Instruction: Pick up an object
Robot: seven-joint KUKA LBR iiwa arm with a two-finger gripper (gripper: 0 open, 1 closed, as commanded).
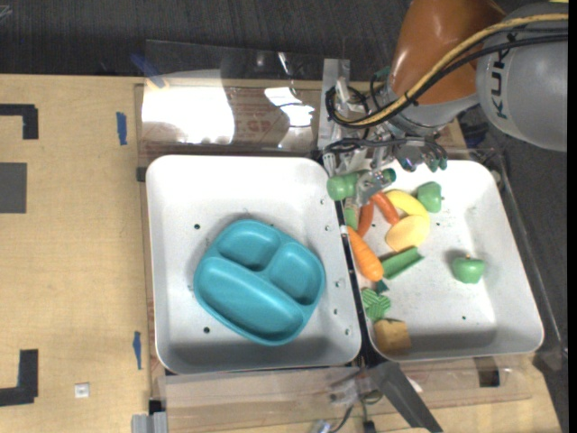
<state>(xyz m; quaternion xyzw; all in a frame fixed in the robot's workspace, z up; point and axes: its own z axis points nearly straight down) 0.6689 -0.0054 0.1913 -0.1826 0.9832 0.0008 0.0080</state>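
So, going left to right: the left bin (171, 332) has just a teal divided plate (260, 280) sitting a bit right of its middle. The right bin (514, 323) is where all the toy food is — a small carrot (365, 255) right against the dividing wall, a green stick (400, 262) beside it, a yellow piece (407, 231), a green pepper-ish thing (468, 269) off on its own, and a brown lump (391, 334) at the near edge. We'd guess it's all light, stiff plastic and a bit slippery, so pinching the carrot across its thick end looks safest. The gripper (361, 171) hangs over the bin's far left corner, by a green ball (342, 187), but we can't tell how its jaws stand — too cluttered there.
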